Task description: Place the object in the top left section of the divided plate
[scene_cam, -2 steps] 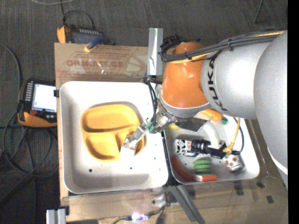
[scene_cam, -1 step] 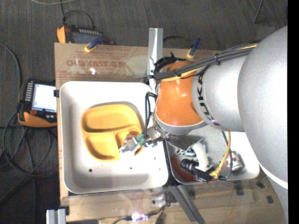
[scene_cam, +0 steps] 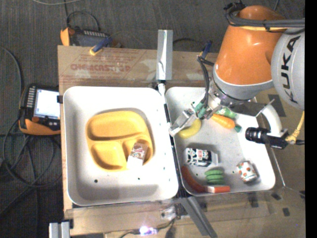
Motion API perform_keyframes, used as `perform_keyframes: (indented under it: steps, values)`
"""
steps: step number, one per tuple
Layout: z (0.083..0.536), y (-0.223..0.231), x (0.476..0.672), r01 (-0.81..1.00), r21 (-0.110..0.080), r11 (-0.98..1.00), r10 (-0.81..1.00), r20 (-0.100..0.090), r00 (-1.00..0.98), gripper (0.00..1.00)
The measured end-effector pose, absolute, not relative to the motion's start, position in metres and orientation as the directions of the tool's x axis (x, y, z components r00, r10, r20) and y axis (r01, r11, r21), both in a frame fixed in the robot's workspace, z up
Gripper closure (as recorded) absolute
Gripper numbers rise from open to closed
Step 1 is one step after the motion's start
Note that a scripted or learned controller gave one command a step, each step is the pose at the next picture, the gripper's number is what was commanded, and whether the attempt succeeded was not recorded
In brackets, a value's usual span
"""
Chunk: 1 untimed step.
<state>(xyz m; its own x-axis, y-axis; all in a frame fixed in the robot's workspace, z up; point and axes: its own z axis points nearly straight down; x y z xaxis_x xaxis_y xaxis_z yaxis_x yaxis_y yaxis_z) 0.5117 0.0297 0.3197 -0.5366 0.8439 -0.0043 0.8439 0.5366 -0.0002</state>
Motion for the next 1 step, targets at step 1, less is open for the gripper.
perform_keyframes:
  steps: [1]
  values:
    - [0.3545,0.0903,0.5088,0.899,-0.001,0.438,0.899,-0.002,-0.438,0.00]
